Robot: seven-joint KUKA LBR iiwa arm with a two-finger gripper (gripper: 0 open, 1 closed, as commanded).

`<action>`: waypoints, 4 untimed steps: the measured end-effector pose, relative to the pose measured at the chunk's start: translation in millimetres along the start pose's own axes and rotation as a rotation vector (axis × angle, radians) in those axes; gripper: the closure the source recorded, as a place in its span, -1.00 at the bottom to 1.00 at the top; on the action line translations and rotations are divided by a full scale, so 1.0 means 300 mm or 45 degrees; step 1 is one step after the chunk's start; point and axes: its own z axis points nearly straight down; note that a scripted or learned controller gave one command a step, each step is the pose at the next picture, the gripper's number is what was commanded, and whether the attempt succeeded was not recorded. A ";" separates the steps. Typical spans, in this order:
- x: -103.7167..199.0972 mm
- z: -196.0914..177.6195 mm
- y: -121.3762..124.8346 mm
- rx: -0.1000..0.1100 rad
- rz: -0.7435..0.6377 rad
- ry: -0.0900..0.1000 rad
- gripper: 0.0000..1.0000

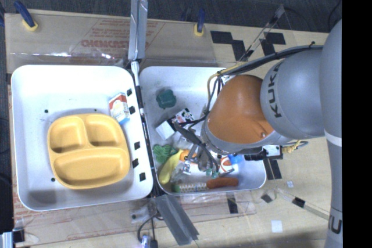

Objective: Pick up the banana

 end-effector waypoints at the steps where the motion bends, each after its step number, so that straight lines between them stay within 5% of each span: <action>1: -0.008 -0.037 -0.001 0.001 -0.004 -0.006 1.00; 2: 0.007 -0.330 0.295 0.002 0.485 0.005 1.00; 3: 0.006 -0.330 0.294 0.003 0.486 0.005 -1.00; 4: -0.004 -0.328 0.423 0.005 0.930 0.006 -1.00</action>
